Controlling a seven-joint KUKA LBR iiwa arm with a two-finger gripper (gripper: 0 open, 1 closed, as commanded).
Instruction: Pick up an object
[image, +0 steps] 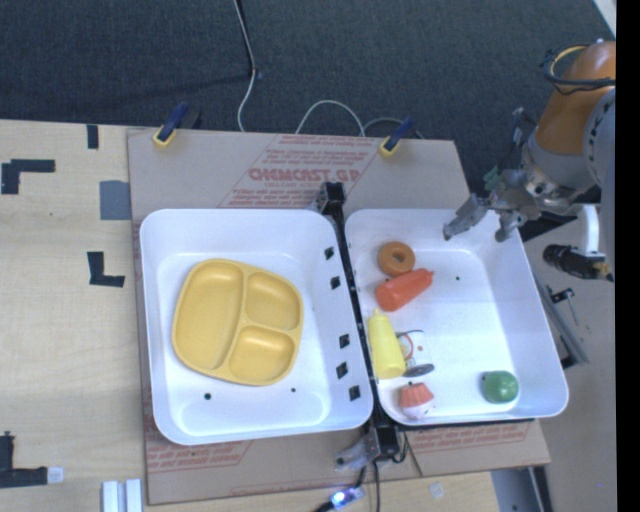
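Observation:
The right bin holds a brown doughnut, an orange carrot-like piece, a yellow bottle-shaped piece, a small red and white piece and a green round piece. My gripper hangs over the far right corner of that bin, open, its two grey fingers spread apart with nothing between them. It is well right of the doughnut and far from the green piece.
The left bin bears a yellow divided plate. A black divider runs between the bins. Yellow and blue clamps hold the cardboard base at the back. A white cable loops behind the bins.

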